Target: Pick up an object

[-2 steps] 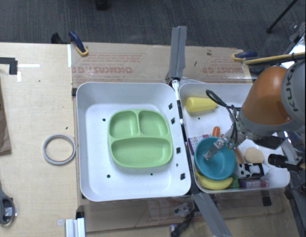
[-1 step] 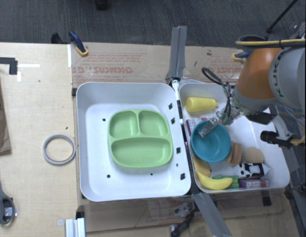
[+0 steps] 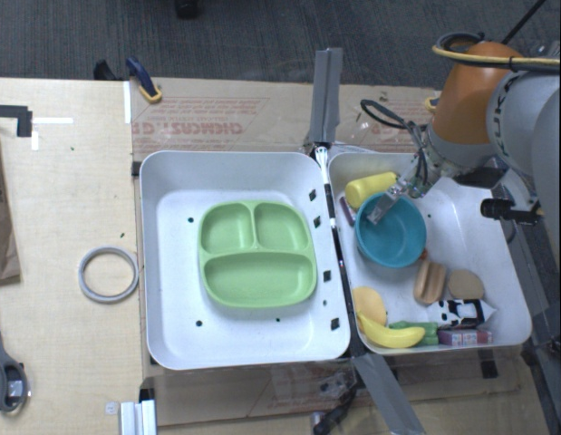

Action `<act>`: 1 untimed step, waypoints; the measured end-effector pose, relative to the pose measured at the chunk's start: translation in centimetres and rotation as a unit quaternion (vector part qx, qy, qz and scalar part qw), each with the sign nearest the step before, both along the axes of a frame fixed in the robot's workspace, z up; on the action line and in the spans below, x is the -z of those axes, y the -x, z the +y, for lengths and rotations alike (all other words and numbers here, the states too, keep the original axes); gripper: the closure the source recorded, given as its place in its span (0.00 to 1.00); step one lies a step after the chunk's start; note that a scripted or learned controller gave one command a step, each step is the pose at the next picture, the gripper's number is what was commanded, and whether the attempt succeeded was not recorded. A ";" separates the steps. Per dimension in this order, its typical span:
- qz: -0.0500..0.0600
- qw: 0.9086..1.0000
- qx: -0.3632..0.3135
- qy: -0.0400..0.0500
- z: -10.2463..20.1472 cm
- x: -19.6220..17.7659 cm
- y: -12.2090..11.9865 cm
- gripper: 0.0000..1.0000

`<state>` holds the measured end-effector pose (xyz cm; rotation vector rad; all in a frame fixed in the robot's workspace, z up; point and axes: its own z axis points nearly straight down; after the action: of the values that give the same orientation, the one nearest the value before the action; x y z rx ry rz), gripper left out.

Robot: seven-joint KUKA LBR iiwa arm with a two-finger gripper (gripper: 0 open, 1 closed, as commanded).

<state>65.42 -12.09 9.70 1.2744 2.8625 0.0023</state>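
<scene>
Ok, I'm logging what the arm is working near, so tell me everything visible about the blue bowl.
The blue bowl is round, teal-blue, plastic-looking, and sits upright and open in the right bin, toward its upper left. The gripper reaches over its upper rim. A yellow cylinder lies against its top edge; a tan bun-like toy lies just below it.

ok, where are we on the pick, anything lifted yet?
Nothing looks lifted. Done: the arm has reached the right bin. In hand: the gripper is low at the blue bowl's near rim, beside the yellow cylinder; a grasp can't be confirmed. Left: securing an object and raising it.
</scene>
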 end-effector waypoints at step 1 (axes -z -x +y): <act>0.004 0.997 -0.077 0.000 -0.7 -4.1 3.4 0.00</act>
<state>62.00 -12.77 13.78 1.0527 2.9585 -0.0014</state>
